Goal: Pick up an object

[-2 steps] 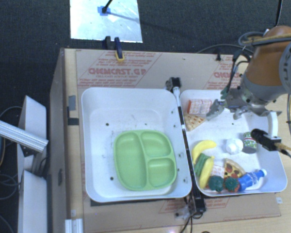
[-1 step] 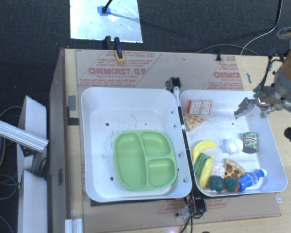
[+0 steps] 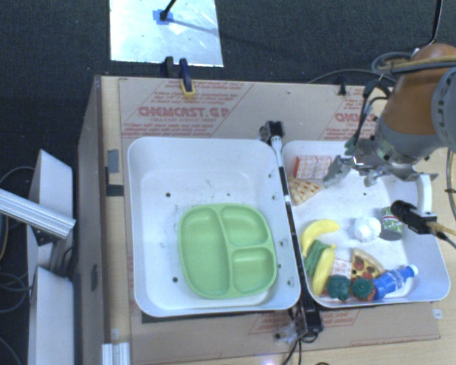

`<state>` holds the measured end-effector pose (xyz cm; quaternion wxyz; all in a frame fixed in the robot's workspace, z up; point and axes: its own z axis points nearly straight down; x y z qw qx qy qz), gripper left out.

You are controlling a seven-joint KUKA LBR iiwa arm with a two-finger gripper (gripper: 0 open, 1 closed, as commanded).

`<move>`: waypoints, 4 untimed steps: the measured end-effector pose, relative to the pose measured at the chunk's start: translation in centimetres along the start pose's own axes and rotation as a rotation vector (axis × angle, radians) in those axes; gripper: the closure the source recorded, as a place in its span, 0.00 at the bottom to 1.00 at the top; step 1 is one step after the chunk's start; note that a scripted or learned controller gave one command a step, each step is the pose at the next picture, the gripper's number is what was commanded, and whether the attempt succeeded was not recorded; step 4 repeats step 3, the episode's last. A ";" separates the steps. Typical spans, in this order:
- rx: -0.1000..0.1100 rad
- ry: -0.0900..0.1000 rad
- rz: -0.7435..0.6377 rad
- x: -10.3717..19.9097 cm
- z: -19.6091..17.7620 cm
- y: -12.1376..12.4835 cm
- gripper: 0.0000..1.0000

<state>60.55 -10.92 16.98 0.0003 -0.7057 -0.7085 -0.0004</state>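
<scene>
Grey claw hovers upper right, grip state unclear; best drop squarely over the yellow plastic banana.

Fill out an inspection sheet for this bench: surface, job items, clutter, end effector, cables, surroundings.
Surface: brown board printed in red, bearing left bin and right bin.
Job items: in the right bin, a banana, pizza slice toy, blue bottle, small can, white lump, red-and-white packet, waffle-like piece.
Clutter: green divided tray in the left bin.
End effector: end effector above the right bin's far end, nothing seen held; finger state unclear.
Cables: cables trail behind the arm; more at the board's near edge.
Surroundings: dark carpet, a shiny plate on it beyond the bench.
</scene>
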 end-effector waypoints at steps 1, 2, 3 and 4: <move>-0.013 -0.002 0.000 2.2 8.0 5.3 0.00; 0.009 -0.003 -0.002 2.1 8.0 6.3 0.00; 0.020 -0.005 -0.005 1.9 6.9 6.2 1.00; 0.020 -0.005 -0.005 1.9 6.9 6.2 1.00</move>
